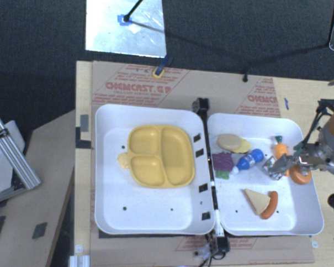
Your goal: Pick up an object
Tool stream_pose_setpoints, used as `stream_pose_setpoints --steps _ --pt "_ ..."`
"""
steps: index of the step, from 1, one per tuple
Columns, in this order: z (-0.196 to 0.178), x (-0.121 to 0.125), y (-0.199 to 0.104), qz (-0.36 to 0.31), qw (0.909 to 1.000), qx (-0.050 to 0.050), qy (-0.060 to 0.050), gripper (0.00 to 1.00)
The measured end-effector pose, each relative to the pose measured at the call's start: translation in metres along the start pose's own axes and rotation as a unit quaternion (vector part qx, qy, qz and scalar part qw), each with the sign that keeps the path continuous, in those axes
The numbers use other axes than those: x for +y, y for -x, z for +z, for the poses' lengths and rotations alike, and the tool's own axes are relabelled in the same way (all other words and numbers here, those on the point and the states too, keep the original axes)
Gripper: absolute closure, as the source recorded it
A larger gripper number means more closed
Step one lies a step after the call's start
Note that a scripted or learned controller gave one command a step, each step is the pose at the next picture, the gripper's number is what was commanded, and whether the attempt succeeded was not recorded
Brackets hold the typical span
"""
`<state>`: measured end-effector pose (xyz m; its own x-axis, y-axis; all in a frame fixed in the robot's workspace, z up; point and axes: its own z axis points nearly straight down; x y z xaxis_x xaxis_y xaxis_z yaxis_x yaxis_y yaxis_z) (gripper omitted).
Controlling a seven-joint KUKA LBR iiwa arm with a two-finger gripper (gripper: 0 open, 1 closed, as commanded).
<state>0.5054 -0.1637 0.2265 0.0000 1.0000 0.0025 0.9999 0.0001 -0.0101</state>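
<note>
Near the middle of the right bin [305,222], just left of the gripper [276,167]: a blue bottle [249,160], lying on its side, untouched. Just right of the gripper, an orange disc [301,175]; just beyond it, toward the far wall, a small carrot [279,147]. Gripper low over the bin floor between these three, with nothing seen in its grasp; open or closed, impossible to tell from here. Left of the bottle, purple grapes [222,162]; farther back, a tan cookie [229,142] touching a yellow chip [244,146]. Nearer the front wall, a pale wedge [256,200] beside a red sausage [270,205]. Grey arm [331,149] reaching in over the right rim. In the left bin [110,202], a yellow divided plate [158,156], well apart from the gripper.
</note>
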Motion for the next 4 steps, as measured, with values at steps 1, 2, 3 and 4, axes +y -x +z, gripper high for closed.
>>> stream_pose_setpoints --steps 1,2,3,4 --pt "-0.006 0.003 0.0 -0.002 1.0 -0.001 0.006 0.0" --pt "0.055 0.007 -0.006 -0.001 1.0 -0.001 0.004 0.0" --pt "0.098 0.01 -0.005 -0.001 1.0 -0.001 0.004 0.0" --pt "0.137 0.016 -0.004 -0.001 0.9999 -0.004 0.013 0.0"
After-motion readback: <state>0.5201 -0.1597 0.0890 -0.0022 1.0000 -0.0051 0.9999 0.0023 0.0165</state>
